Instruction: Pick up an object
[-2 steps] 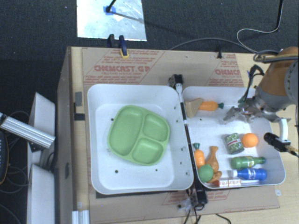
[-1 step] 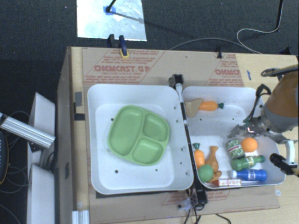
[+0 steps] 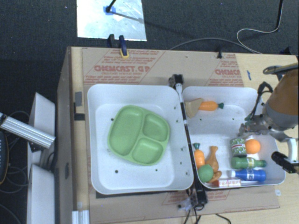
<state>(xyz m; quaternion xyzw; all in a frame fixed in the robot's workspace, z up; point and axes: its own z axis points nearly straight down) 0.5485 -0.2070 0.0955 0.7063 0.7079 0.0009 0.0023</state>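
The right bin [image 3: 219, 127] holds several toy items. An orange carrot [image 3: 209, 106] and a tan wedge [image 3: 192, 108] lie near its far left corner. A green-labelled can [image 3: 238, 147] and an orange ball [image 3: 252, 146] sit side by side at the right. Below them lie a green bottle [image 3: 247, 163] and a blue bottle [image 3: 247, 175]. My gripper [image 3: 251, 127] hangs over the bin's right side, just above the can and the ball, at the end of the arm [image 3: 285, 101]. Nothing shows in its grasp.
The left bin [image 3: 100, 171] carries a green divided plate [image 3: 138, 134]. At the right bin's near left corner lie a small carrot [image 3: 199, 157], a tan drumstick [image 3: 213, 158], a green ball [image 3: 205, 172] and a flat red-and-white box [image 3: 229, 183]. A black divider [image 3: 184, 125] separates the bins.
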